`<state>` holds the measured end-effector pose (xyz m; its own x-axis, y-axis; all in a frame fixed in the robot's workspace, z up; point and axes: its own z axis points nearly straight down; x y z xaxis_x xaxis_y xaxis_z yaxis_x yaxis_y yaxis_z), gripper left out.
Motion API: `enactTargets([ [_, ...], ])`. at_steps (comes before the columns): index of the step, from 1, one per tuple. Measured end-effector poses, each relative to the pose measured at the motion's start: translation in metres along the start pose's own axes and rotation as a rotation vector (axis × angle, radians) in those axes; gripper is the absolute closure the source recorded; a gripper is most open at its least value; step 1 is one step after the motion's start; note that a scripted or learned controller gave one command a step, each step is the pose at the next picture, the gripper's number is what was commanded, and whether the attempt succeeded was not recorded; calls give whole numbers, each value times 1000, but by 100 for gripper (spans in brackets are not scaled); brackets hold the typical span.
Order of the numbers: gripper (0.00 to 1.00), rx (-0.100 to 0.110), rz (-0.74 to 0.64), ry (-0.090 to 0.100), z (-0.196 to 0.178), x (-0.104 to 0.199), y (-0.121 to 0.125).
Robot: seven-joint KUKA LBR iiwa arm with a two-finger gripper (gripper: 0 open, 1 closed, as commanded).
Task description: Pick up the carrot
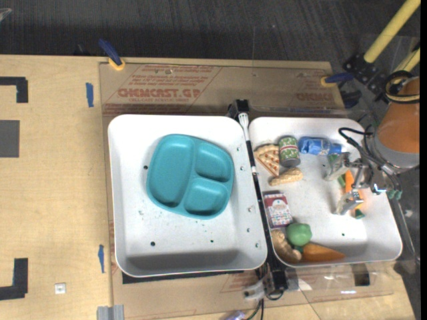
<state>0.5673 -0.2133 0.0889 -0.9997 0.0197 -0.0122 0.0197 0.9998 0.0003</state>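
Now, step: approach, carrot not yet gripped.
Carrot (323, 251): lying at near edge of right bin (387, 242), beside green ball (299, 233).
Claw (351, 191): over bin's right side, well apart from carrot; opening cannot tell.
Next: move toward near edge, descend over carrot.

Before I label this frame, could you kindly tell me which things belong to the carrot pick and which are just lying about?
Job:
orange tapered carrot
metal two-finger tool

Lying about:
teal divided plastic plate
small green can
blue crumpled packet
round green ball
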Motion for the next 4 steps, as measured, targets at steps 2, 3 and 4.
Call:
enactTargets([
  [2, 0, 3, -2, -12, -13, -4, 1],
  [3, 100, 6, -2, -23, -25, -7, 1],
  [4, 0, 5, -2, -22, -25, -7, 1],
])
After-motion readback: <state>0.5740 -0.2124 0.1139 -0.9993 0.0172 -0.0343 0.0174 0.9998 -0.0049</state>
